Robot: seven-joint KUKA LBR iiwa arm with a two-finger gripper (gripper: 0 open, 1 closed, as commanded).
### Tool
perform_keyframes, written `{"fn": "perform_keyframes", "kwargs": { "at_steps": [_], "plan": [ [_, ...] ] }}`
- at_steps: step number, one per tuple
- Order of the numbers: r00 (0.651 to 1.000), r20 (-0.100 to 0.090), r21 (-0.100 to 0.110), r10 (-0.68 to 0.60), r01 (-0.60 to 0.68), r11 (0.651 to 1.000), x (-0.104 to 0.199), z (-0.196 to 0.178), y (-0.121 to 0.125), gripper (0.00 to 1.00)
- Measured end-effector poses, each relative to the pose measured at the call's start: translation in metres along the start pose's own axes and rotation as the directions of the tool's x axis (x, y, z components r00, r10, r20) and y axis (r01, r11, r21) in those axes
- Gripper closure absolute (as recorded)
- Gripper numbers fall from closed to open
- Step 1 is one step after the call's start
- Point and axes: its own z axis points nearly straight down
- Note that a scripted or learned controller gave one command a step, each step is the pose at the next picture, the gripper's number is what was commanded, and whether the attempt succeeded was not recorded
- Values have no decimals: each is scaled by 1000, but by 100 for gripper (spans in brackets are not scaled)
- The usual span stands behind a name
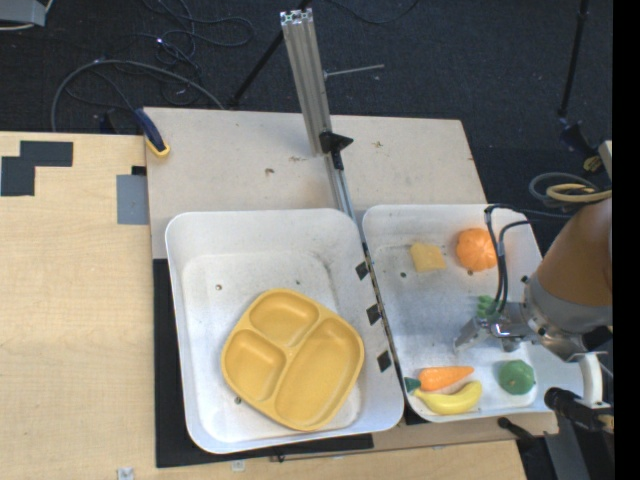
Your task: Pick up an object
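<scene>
counter [300,158] carries two shallow white bins side by side. left bin [190,268] holds a yellow divided plate [292,357], three compartments, sitting toward the bin's 5 o'clock area, tilted on a diagonal. right bin [430,308] holds the small stuff: pale yellow block [428,257] near the bin's 12 o'clock, orange ball [477,249] just at 3 o'clock of that block, the two apart. along the bin's 6 o'clock edge: toy carrot [446,377] with a banana [452,399] just below and touching it, and a round green fruit [516,376] at 3 o'clock of the carrot, apart from it.

arm [580,268] comes in from 3 o'clock, grey wrist with an orange band, black cable looping over it. pincer [482,330] sits low over the middle of the right bin, pointing toward 9 o'clock, between the orange ball at its 12 and the carrot at its 6. metal fingers [468,335] are small and bunched, cannot tell if released or clenched; nothing visible between them. a small green bit peeks out just above the pincer, too hidden to name.

metal post [308,78] rises from the counter at 12 o'clock, between the two bins. dark floor behind with cables.
</scene>
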Motion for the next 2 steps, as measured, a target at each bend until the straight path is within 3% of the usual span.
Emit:
{"fn": "perform_keyframes", "kwargs": {
  "at_steps": [1, 2],
  "plan": [
    [1000, -7, -8, 0, 0, 1000, 4, -11, 3, 100],
    [1000, 4, -1, 0, 0, 1000, -2, -57, -2, 100]
  ]
}}
